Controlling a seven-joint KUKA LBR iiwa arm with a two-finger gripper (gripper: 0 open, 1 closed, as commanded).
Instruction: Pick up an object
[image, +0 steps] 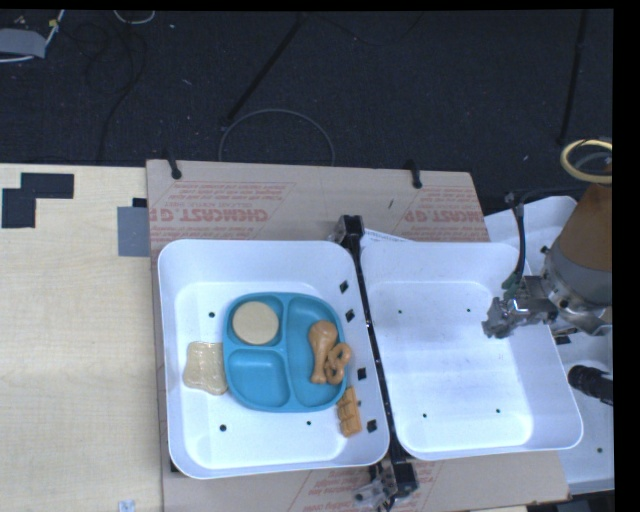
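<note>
where the right bin (470, 440) meets its rim, end effector (500, 322), grip state impossible to tell

Glossy white plastic bins (200, 270); smooth blue plastic plate (262, 382); matt cardboard (300, 205).

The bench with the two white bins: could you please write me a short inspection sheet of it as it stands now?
Surface: left bin and right bin sit side by side on a cardboard sheet.
Job's things: blue divided plate in the left bin, bearing a round tan disc and a tan pretzel-like piece; pale slab to its left; small orange piece by its lower right.
Clutter: nothing seen.
Grippers: end effector over the right bin's right side, holding nothing visible.
Cables: black cables on the dark floor behind.
Surroundings: light wooden bench top.
</note>
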